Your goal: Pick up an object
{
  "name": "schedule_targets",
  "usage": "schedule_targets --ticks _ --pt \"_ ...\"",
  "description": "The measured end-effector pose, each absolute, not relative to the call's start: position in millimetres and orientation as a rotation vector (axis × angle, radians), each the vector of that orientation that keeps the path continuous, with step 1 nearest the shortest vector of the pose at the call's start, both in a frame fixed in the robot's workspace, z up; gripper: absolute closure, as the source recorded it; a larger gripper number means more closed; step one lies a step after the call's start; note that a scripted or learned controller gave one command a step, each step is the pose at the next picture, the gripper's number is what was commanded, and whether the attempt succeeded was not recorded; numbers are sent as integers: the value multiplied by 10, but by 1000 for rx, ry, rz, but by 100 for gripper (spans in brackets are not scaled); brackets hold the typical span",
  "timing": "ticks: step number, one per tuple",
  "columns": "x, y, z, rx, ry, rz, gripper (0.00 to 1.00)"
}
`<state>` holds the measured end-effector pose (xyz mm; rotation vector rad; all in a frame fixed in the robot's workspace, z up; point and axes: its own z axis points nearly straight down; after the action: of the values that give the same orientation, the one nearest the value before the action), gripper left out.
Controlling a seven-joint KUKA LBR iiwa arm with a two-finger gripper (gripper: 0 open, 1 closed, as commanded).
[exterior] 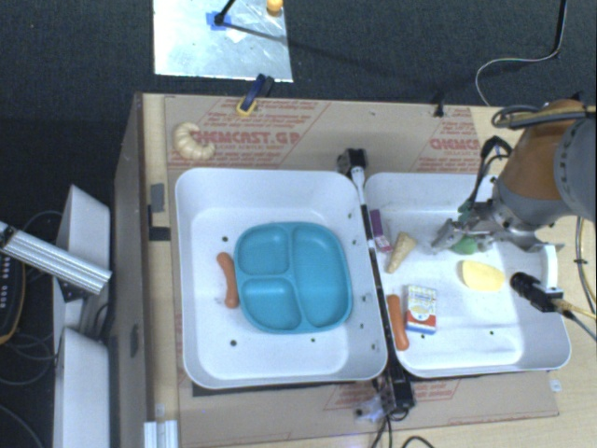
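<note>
Both bins, left (pixel 196 250) and right (pixel 522 334), look like smooth white plastic with a slight sheen. The blue tray (pixel 291 276) is matt moulded plastic. The bench top (pixel 308 131) is brown printed cardboard, dull and flat. The two sausages (pixel 229 280) (pixel 398 322) are smooth and glossy, like plastic toys, as is the pale yellow piece (pixel 480 274). The small box (pixel 422 308) looks like printed card. The cone (pixel 401 249) has a rough, waffled face. The floor (pixel 65 73) is dark, coarse carpet, bearing a shiny metal sheet (pixel 222 26)
</note>
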<state>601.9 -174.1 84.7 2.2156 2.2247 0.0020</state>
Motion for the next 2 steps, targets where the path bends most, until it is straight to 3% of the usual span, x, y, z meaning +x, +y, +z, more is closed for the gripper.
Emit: schedule_targets --ticks 1,2 --pt "6140 -2071 1098 2217 2220 2 0" --pt "6068 -1966 844 2217 2224 1 0"
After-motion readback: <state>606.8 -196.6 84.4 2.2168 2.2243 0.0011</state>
